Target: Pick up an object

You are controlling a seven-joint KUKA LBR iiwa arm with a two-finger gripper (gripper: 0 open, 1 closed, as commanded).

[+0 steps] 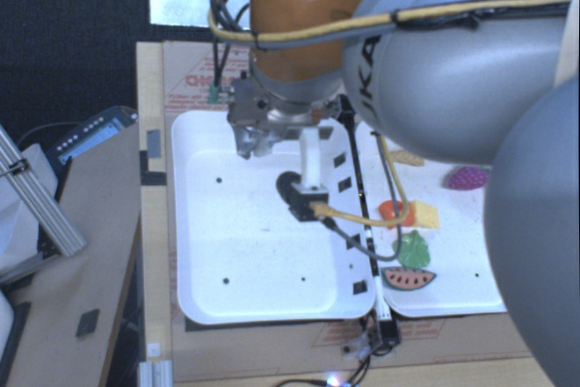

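Observation:
My gripper [253, 137] hangs over the far part of the left bin [236, 285], under the orange band of the wrist. Nothing shows beneath it but the white bin floor. The objects lie in the right bin [471, 295]: a purple berry cluster [467, 178], an orange-red piece [395, 212] against a yellow piece [425, 216], a green leafy piece [414, 247], a watermelon slice [409, 278] and a tan piece [406, 159] partly hidden by the arm. All of them are to the right of the gripper, across the divider.
The big grey arm covers the far and right parts of the right bin. A black-marked divider [361, 222] runs between the bins. A grey device [91, 133] and metal rails [36, 199] sit off the bench to the left.

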